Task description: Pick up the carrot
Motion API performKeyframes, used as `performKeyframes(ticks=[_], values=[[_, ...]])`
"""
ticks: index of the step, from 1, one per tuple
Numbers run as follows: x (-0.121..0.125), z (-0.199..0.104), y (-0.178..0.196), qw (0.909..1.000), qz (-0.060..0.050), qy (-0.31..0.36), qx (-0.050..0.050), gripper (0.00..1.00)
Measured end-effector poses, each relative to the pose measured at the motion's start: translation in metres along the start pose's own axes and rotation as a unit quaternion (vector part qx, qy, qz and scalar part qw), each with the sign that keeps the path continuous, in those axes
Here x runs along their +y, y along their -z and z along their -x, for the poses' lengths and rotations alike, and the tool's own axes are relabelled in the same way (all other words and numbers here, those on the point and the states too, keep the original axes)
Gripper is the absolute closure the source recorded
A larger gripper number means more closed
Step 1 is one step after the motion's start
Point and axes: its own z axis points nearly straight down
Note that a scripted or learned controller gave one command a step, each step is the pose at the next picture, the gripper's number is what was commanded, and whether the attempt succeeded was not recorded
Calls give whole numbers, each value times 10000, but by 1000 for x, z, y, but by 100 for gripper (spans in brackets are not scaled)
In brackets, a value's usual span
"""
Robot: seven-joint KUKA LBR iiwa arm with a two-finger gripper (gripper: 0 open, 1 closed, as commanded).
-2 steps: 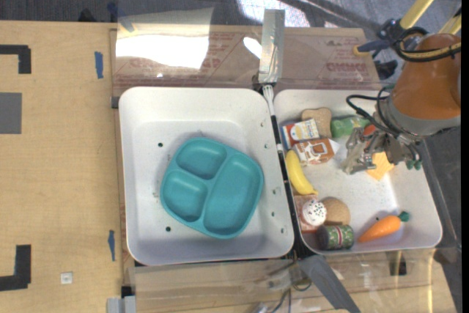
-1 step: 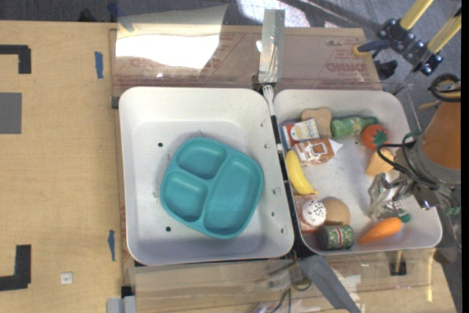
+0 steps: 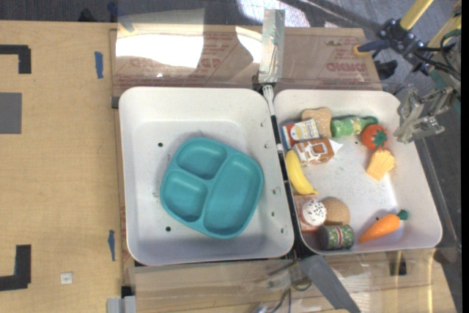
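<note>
A: Where to look for the carrot (image 3: 382, 226)?

B: At 5 o'clock in the right bin (image 3: 352, 183), close to the near wall. Lying flat and slanted, orange tip toward 8 o'clock, green top toward 2 o'clock. Touching nothing, as far as can be seen.

A: And beside it?

B: Toward 9 o'clock, a dark can (image 3: 335, 236), near but apart. Just above that can, a brown round piece (image 3: 337, 209) and a white speckled ball (image 3: 314, 212), pressed side by side. Toward 12 o'clock from the carrot, well apart, a yellow wedge (image 3: 379, 163), and above that a red tomato (image 3: 374, 135).

A: Rest of that bin?

B: Along the 9 o'clock wall, a banana (image 3: 297, 172). At 11 o'clock, a crowd: a bread slice (image 3: 316, 116), a green item (image 3: 350, 126) and a small carton (image 3: 319, 151).

A: Whereabouts of the claw (image 3: 419, 119)?

B: At 2 o'clock over the right bin's rim, well apart from the carrot. Nothing seen in it. Spread or pressed together: cannot tell, too small and cluttered there.

A: Left bin (image 3: 146, 121)?

B: Holding a teal divided plate (image 3: 212, 187), set slightly toward 5 o'clock of centre. Both bins side by side on the tan counter (image 3: 51, 157).
</note>
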Motion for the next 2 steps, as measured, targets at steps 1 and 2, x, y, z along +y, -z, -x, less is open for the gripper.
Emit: performKeyframes(ticks=[1,2], values=[[2,-18,-181,9993,81,-352,109,100],[-40,66,-202,9986,19,-527,27,100]])
